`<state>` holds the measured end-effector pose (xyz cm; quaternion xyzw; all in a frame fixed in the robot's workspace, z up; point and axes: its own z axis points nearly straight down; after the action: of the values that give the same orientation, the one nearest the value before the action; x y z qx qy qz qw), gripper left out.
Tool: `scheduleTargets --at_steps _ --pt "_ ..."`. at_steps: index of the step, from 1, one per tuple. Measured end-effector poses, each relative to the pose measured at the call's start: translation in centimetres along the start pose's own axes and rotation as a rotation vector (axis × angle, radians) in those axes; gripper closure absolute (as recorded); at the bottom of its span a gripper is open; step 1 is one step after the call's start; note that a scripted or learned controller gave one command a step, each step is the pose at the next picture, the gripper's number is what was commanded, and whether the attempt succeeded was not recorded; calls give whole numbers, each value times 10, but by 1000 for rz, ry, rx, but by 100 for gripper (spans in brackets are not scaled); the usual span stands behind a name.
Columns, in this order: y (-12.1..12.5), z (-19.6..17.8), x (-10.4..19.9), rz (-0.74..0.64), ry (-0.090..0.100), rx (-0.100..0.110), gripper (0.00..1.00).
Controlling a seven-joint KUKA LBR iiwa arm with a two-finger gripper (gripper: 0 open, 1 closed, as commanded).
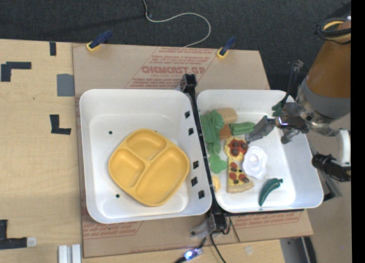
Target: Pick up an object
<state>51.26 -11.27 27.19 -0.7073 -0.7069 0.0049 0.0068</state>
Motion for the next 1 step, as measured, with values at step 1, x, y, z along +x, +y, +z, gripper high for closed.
scheduleTargets --at_steps 1 --pt "2 -4 0 -2 -2 -9 0"
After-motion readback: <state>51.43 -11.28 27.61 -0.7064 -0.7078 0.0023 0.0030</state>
